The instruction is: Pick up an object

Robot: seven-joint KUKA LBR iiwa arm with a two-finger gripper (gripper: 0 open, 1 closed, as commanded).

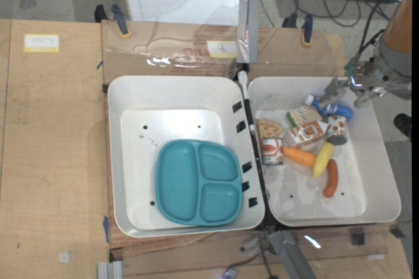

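Note:
The right bin (pixel 380 205) holds several small toy foods. An orange carrot (pixel 300 156), a yellow banana (pixel 323 160) and a red sausage (pixel 330 178) lie near its middle. A red-and-white carton (pixel 308 133), a small can (pixel 336 130), a patterned box (pixel 302 116) and a blue item (pixel 331 108) sit behind them. My gripper (pixel 352 93) hangs over the bin's far right part, just above the blue item. It is open, with nothing between its fingers.
A teal divided plate (pixel 198 183) lies in the left bin (pixel 124 140). A labelled can (pixel 272 150) and a toast-like slice (pixel 267 128) rest against the right bin's left wall. Clamps and a clear sheet stand behind the bins.

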